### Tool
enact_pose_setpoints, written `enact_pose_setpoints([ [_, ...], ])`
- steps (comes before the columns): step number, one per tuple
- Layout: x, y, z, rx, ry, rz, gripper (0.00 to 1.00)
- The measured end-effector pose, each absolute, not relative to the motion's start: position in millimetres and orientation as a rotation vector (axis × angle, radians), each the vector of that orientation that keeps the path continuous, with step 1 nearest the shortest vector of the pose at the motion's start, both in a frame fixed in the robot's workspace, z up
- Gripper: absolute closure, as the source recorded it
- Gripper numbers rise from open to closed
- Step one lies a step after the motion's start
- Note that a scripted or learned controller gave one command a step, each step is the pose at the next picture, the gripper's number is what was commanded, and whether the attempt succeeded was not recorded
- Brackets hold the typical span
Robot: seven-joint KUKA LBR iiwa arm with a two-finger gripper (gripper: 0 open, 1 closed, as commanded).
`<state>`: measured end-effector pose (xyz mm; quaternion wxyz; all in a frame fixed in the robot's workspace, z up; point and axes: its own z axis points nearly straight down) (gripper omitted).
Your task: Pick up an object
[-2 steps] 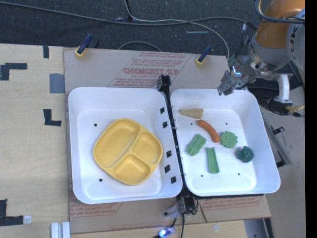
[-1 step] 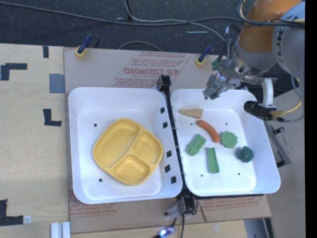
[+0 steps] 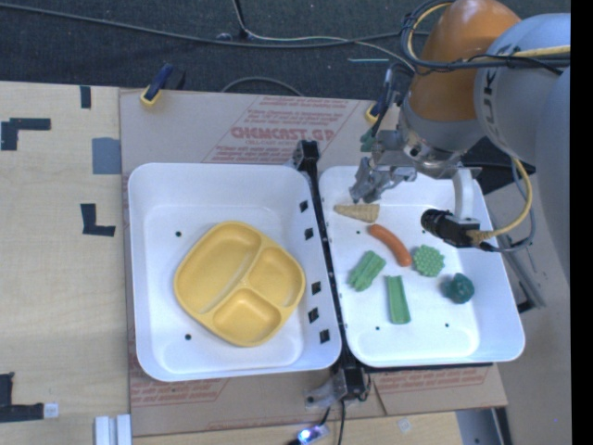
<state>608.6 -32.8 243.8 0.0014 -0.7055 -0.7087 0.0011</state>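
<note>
Your gripper (image 3: 363,193) hangs just above the tan wedge (image 3: 358,212) at the far-left corner of the right bin (image 3: 500,341); whether it is released or clenched you cannot tell from here. The wedge lies flat, thin and tapered, close to the bin wall, so it could skid away or slip sideways out of the pinch.

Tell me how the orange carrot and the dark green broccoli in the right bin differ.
The carrot is orange and the broccoli is dark green. The carrot is long and slim, lying at a slant, while the broccoli is a compact, rounded lump. The carrot lies nearer the gripper, next to a tan wedge; the broccoli sits by the bin's right wall. Both lie loose in the right bin, untouched.
</note>
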Motion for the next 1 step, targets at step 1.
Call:
enact_pose_setpoints([
  [1, 586.1, 26.0, 237.1, -2.213, -2.226, 0.004, 1.0],
])
